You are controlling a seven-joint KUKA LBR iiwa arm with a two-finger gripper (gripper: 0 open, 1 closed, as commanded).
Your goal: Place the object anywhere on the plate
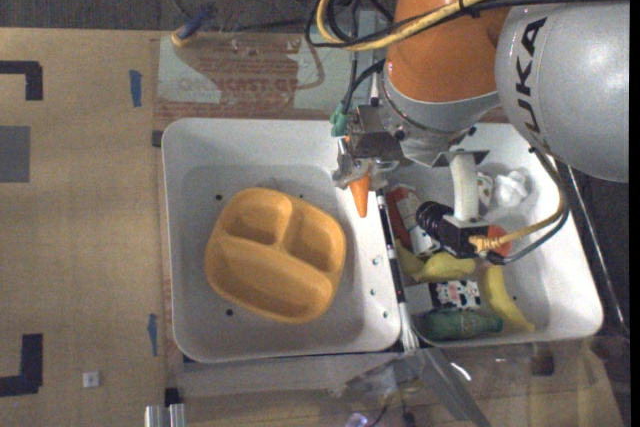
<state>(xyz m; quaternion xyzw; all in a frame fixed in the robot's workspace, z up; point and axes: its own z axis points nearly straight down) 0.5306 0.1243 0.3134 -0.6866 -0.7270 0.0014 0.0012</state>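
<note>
Over the wall where the two bins meet, the gripper [360,169] has its jaws clamped on the thick end of one small orange carrot [361,199]; the carrot is smooth and cone-shaped, its tip pointing toward the near edge, and it hangs just right of the plate [275,255] without touching it. On the grey arm [570,65] the letters "UKA" read in black, the first letter cut off by the curve; the orange band above the wrist is glossy and rounded. Beyond the bins lies a clear sheet [240,75] with faint reddish print, too blurred to read.

One plate lies in the left bin [185,215]; it is yellow-orange, matte, with rounded corners, pressed into three compartments, and sits a little askew. The right bin [575,275] holds a crowded heap: two yellow banana-shaped pieces [506,301], one green lumpy piece [458,324], one piece with black-and-white cow patches [456,294], one crumpled white thing [508,187], and one red-and-white thing [404,211] partly hidden by the gripper. On the wooden bench [80,215] are two strips of blue tape [135,88].
</note>
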